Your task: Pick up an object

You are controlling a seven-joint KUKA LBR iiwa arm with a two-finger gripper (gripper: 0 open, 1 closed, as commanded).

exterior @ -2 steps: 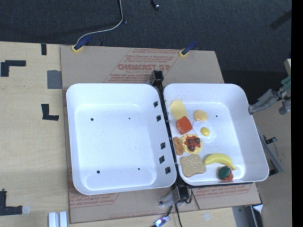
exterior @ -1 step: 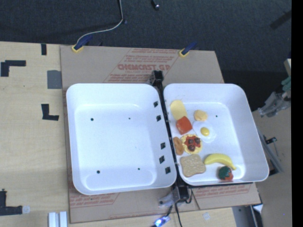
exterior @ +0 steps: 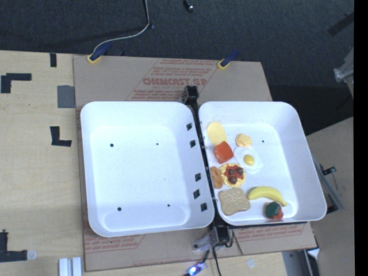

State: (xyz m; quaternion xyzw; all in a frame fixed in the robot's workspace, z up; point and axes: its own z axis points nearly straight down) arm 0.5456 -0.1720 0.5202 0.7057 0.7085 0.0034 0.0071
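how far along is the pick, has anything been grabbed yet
Done: nothing looks picked. The toy foods all lie in the right bin: yellow slice, red block, fried egg, banana, bread slice and others. In hand: nothing seen being lifted. Left: the whole pick, reaching in, closing on one piece and raising it.

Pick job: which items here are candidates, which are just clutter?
Candidates, all in the right bin: banana, bread slice, fried egg, red block, yellow slice, strawberry.

Lying about: left bin, white cable, cardboard sheet.
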